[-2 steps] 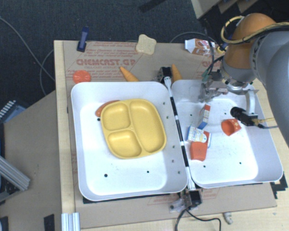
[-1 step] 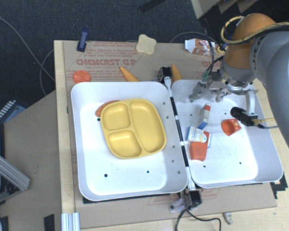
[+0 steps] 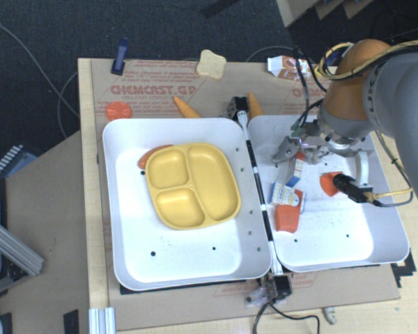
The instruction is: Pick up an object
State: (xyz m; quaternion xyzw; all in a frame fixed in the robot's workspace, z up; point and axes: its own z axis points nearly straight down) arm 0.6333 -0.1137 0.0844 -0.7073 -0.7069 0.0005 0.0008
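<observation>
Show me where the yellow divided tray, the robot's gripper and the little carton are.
yellow divided tray (image 3: 193, 184), camera view, centre where dividers meet
gripper (image 3: 297, 153), camera view, between the fingertips
little carton (image 3: 287, 195), camera view, its printed top face

Blue clip (image 3: 119, 56), sponge piece (image 3: 211, 63)
</observation>
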